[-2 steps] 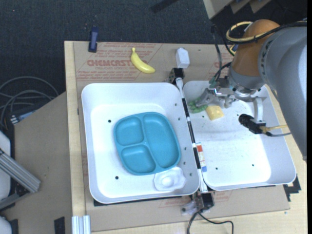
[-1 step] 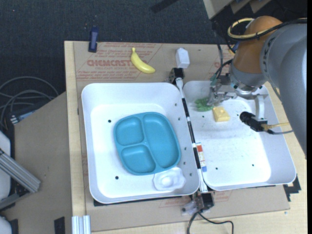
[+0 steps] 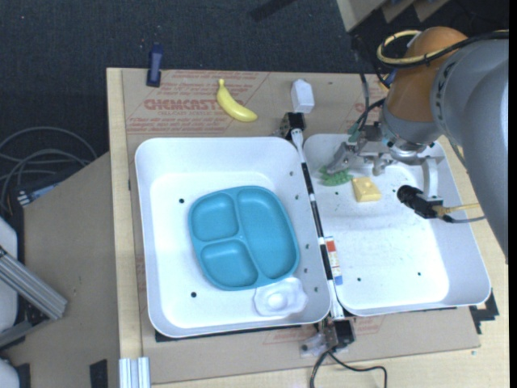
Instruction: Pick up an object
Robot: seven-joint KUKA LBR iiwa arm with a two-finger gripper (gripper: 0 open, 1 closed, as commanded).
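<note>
Hovering in right bin (image 3: 452,285).
Green piece (image 3: 334,172) just beside gripper (image 3: 359,157), yellow block (image 3: 366,189) near; grip state can't tell.

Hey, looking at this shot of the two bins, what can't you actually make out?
Camera view throughout.
Green object in the right bin: partly under the gripper, so its kind and any contact are unclear.
Right bin's far right corner: covered by the arm.
Pale object in the left bin: white on white, too blurred to name.
Small blue object at the bench's far edge: too small to identify.
</note>
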